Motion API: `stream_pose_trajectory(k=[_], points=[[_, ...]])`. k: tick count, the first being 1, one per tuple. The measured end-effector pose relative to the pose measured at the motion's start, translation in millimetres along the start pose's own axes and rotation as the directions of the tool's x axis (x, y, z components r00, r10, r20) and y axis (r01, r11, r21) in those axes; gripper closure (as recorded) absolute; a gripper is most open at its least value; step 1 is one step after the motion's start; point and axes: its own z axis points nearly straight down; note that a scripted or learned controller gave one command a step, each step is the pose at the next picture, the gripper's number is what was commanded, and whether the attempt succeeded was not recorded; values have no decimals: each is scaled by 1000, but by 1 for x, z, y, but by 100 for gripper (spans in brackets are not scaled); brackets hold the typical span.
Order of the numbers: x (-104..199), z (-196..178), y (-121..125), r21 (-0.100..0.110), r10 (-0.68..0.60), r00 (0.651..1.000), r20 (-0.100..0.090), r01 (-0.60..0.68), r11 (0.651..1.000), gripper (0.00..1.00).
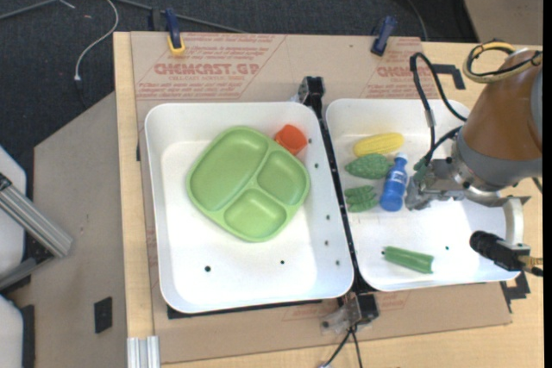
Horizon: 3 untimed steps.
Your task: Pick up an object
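Five small things lie in the right bin (448, 258): a yellow corn cob (378, 143) at the far side, a green knobbly piece (369, 165) just near of it, a blue bottle (393, 183) lying roughly far-to-near, a smaller green piece (361, 199) touching the bottle's left side, and a green pepper-like piece (408, 258) alone toward the near rim. The gripper (424, 188) hangs just right of the blue bottle, low over the bin floor; whether it is released or clenched I cannot tell, and nothing shows between its tips.

The bottle looks the likeliest target. It appears to be light, rigid toy plastic, smooth and rounded, so I judge it may roll or slip sideways under a pinch. The best hold is probably across the narrow width of its body, mid-length, not at the pale cap end.

Room is tight on the bottle's left, where the green pieces crowd it and the rim between the bins stands close. To its right and toward the near side the white floor is bare, giving space to descend and lift. The pepper-like piece, well apart from the others, would be the less cluttered pick.

The left bin (172, 211) holds a green divided plate (248, 183) with an orange object (291, 137) touching its far-right edge.
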Motion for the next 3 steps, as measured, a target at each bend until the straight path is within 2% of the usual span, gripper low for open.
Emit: stream_pose_trajectory(k=[2, 3], points=[[1, -99, 8, -1, -1, 1000, 0, 1, 1000, 100], [47, -99, 32, 4, -5, 1000, -3, 5, 1000, 100]])
